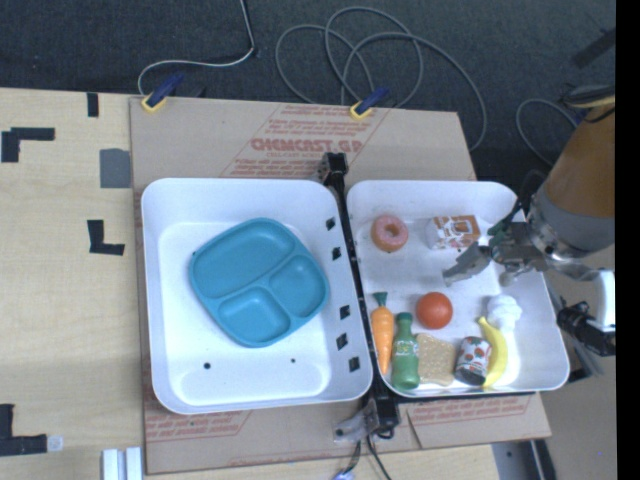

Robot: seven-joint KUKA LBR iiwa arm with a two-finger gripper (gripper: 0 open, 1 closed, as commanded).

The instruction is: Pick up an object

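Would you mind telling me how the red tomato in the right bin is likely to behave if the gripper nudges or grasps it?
The tomato looks round and smooth, so a nudge would probably roll it across the right bin. Its glossy skin may slip between the fingers. It looks like a toy, so probably light.

Arm cropped at right edge

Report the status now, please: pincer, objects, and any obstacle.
Pincer open, holding nothing, over right bin. Nearest: tomato, white cup, donut. Nothing between pincer and tomato.
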